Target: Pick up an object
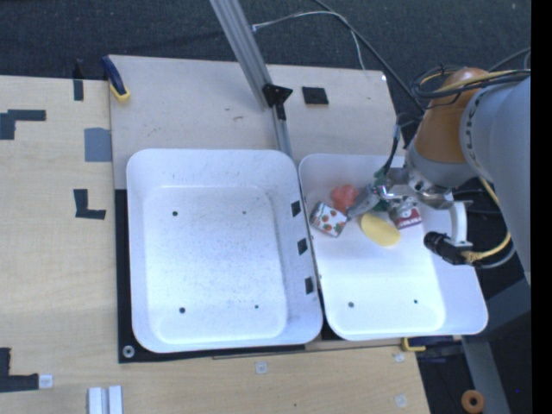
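Nearest the lens, the right bin (448, 313) holds a yellow lemon-shaped toy (380, 229), a patterned cup (329, 219) and a red piece (344, 196). Directly above hangs the claw (382, 195) (spread or pinched, I cannot tell). Crowding risks a glancing miss.

Large shallow white left bin (216, 248) with an open floor, right white bin (405, 300) open across its near half, far half crowded by a red lump (344, 196), a patterned white cup (329, 219), a yellow oval object (380, 230), grey arm's gripper (385, 193) just above them.
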### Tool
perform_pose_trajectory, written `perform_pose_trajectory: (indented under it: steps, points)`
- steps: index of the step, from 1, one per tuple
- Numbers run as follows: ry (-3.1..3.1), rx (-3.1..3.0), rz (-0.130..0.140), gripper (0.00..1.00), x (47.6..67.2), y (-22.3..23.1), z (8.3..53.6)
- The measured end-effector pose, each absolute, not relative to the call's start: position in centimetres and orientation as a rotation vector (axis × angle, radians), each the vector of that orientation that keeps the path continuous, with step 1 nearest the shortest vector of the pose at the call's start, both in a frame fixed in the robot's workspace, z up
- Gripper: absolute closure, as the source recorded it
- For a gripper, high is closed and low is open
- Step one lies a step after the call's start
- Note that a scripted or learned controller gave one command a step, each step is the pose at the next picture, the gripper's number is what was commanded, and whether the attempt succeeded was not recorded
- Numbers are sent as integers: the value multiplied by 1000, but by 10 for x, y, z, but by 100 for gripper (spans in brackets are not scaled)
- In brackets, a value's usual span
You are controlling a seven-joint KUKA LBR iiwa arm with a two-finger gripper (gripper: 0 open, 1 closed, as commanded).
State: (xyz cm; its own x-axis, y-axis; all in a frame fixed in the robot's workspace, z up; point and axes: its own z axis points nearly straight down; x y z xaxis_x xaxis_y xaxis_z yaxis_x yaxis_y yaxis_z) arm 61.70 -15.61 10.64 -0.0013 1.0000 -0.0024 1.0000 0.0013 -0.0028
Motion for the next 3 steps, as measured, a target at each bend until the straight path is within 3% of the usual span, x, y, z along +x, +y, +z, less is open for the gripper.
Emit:
perform_pose_trajectory:
  steps: [1, 3]
  points:
    - [-2224, -2218, 4, 100, 617, -155, 118]
    - [-2224, -2219, -1, 100, 614, -149, 223]
